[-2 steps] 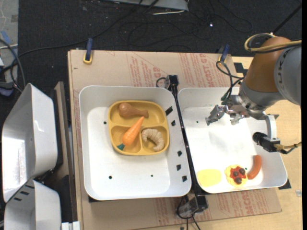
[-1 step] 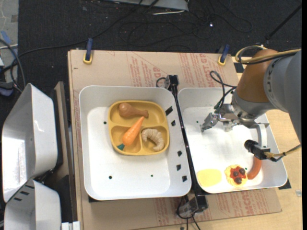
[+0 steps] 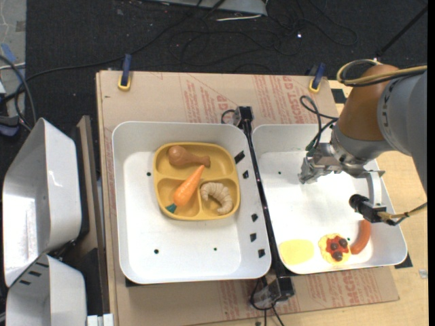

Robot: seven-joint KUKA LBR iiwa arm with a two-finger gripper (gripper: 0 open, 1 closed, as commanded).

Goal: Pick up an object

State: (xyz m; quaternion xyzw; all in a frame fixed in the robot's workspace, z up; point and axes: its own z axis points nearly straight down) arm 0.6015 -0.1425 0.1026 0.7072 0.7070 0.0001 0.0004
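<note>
Overhead slanted view of a desk [image 3: 170, 87] w/ 2 white bins side by side. Left bin [image 3: 136, 250] holds a yellow 3-part plate [image 3: 162, 175]: drumstick [image 3: 188, 157] in the top section, carrot [image 3: 188, 186] lying diagonally across the middle, shrimp [image 3: 218, 196] at lower right. Right bin [image 3: 292, 141], lower edge: yellow disc [image 3: 297, 251], small pizza [image 3: 335, 246] just beside it, sausage [image 3: 361, 237] tilted near the bin's lower right corner. Grey arm [image 3: 387, 114] w/ orange band enters from the right of the frame; its end effector [image 3: 314, 172] sits low over the upper middle of the right bin, well apart from those 3 items. Can't tell if the end effector is open or closed; nothing seen in it.
</note>
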